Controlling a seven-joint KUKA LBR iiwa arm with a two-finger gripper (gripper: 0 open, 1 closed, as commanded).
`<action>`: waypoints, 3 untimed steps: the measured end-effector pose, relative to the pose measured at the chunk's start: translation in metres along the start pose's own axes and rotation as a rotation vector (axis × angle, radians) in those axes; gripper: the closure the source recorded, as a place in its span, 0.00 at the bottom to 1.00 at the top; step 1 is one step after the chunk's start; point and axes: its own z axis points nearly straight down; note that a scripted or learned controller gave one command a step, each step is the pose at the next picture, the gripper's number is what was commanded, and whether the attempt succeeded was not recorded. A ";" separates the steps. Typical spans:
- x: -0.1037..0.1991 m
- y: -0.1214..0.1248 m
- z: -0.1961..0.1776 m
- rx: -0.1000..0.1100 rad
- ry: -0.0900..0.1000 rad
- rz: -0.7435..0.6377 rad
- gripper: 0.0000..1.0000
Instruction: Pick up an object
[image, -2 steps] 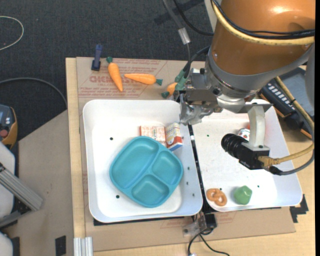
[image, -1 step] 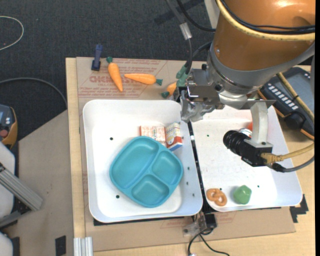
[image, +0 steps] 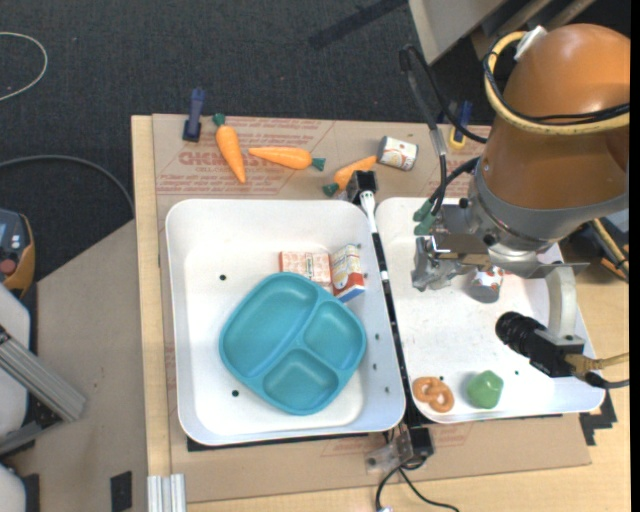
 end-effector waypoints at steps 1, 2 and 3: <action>0.061 0.000 -0.066 -0.019 0.007 -0.018 1.00; 0.044 0.000 -0.026 -0.005 0.003 -0.008 1.00; 0.045 0.001 -0.039 -0.012 0.004 -0.010 1.00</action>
